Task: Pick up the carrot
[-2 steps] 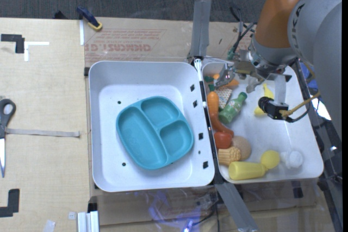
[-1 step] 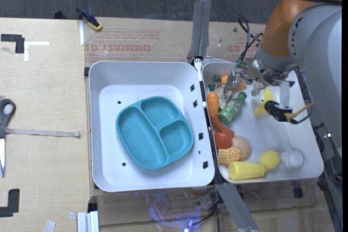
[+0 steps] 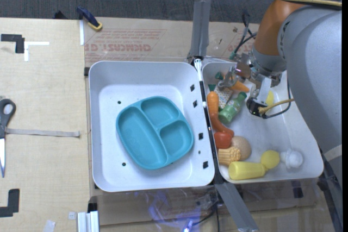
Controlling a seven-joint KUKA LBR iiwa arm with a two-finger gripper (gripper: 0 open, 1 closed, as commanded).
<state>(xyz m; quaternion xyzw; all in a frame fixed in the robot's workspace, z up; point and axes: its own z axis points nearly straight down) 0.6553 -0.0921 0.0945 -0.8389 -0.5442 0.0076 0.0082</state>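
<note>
While carrot point(image 3: 213, 101) lies against left wall of right bin point(image 3: 304, 138), centre frame, not yet lifted; gripper point(image 3: 232, 80) low just right of it; jaw state impossible to tell; grasp outstanding.

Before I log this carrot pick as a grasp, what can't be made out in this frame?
- The end effector sits in the right bin, but its tip blends into the toys, so its state can't be read.
- The carrot by the divider: whether anything touches it is unclear.
- The green bottle is partly covered by the wrist.
- The small things at the bin's far corner are hidden by wrist and cables.
</note>
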